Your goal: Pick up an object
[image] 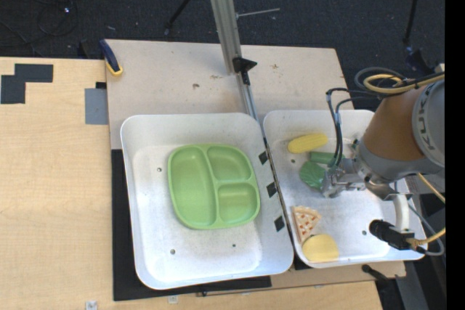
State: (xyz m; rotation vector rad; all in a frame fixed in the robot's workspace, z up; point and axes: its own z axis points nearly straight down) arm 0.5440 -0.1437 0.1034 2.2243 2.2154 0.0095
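Observation:
In the right bin (349, 243) lie a yellow corn-shaped toy (307, 143), a green object (314, 172), a pizza-slice toy (305, 221) and a round yellow object (320, 248). My gripper (333, 185) reaches in from the right and hovers low at the green object's right edge, just below the corn. The wrist hides the fingertips, and nothing shows between them. A green divided plate (214, 185) sits in the left bin (145, 156).
A metal post (227, 18) rises behind the bins, between them. Black clips line the shared bin edge (270, 189). A wooden board (51, 178) lies left of the bins. Bare bin floor lies right of the pizza slice.

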